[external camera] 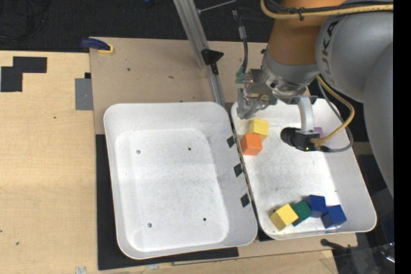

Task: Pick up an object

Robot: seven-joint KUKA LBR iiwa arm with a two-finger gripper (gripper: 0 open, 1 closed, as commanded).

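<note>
Nothing is lifted yet: the claw [249, 107] is poised just above the yellow block [260, 127] in the right bin [359, 202], beside the orange block [251, 144]. Its opening cannot be told; descent and grasp are judged left.

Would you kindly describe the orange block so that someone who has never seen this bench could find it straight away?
Start at the right-hand white bin, the one under the grey arm. Look along its left wall, near the far end, just below the gripper. There sits the orange block, touching a yellow block behind it; it is the one orange piece, and well apart from the yellow, green and blue cluster at the near edge.
</note>
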